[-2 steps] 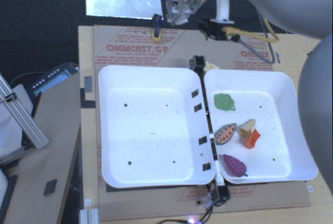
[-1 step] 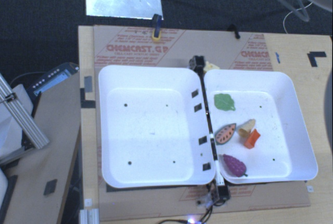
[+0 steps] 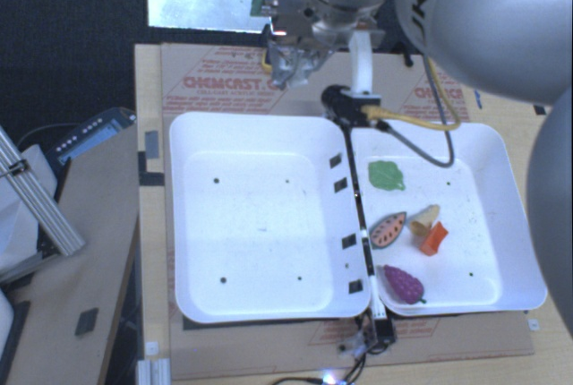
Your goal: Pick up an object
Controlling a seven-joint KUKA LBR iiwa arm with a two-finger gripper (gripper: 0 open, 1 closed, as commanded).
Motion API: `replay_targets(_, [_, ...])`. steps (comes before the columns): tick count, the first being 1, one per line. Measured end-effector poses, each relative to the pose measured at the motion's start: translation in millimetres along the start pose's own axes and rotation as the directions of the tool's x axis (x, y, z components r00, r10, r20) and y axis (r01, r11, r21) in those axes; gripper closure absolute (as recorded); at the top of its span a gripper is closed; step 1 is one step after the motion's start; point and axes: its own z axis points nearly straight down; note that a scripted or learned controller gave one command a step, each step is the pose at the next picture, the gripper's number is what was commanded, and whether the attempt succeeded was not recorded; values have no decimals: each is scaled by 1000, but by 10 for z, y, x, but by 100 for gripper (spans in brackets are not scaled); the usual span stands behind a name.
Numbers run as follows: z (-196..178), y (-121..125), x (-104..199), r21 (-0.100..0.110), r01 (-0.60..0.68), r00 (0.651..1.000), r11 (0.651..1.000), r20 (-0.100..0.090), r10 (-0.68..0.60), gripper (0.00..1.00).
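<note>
Your targets lie in the right bin (image 3: 501,195): a green leaf-shaped piece (image 3: 386,175) toward the back, a sliced fruit piece (image 3: 388,229) hard against the divider (image 3: 358,213), a tan wedge (image 3: 425,216) touching an orange-red piece (image 3: 434,238) just beside it, and a purple grape-like cluster (image 3: 403,284) near the front rim. All five sit in the bin's left half; the floor to their right, out to the far wall, lies bare and gives you room. The slice and the cluster leave little gap to the divider.

The left bin (image 3: 192,195) shows a bare white floor with small dark dots.

The hand (image 3: 291,70) hangs beyond the back rim of both bins, over the brown board (image 3: 215,83) on the bench (image 3: 116,222), well apart from every piece. It is blurred and partly tucked under the wrist, so you cannot tell how its jaws stand. The orange band sits just above it, cut off by the top edge.

The grey arm (image 3: 501,7) fills the upper right corner, masking the right bin's far corner. A yellow cable (image 3: 412,119) and a grey one loop from a black fitting (image 3: 345,101) over that bin's back rim.
</note>
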Motion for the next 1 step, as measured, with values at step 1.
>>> replay_targets(1, [-1519,131,202,-33,0,1000,999,-9,0,100])
